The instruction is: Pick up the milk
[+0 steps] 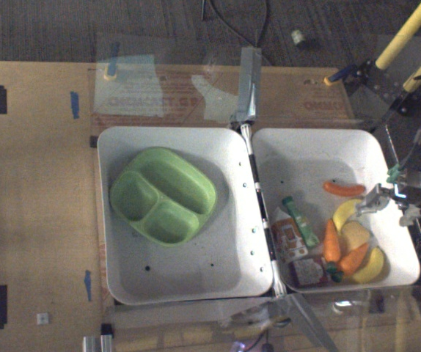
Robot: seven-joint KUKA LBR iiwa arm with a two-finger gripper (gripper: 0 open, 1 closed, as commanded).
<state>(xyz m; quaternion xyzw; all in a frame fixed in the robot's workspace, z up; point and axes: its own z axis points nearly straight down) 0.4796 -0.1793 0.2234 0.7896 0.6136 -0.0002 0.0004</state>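
The milk looks like the small carton with a red-brown label [289, 239], lying flat near the left wall of the right bin [306, 152]. A second small box with a dark pinkish face [308, 271] lies just in front of it. My gripper [370, 202] hangs low over the right side of that bin, above the yellow banana [345, 213]. It is well to the right of the carton and apart from it. Nothing shows in its grasp.
Around the carton in the right bin lie a green stick-shaped packet [301, 222], two carrots [331, 242], a red sausage [344, 189], a tan round piece [355, 235] and another yellow piece [372, 267]. A green divided plate [163, 194] sits in the left bin [122, 270].
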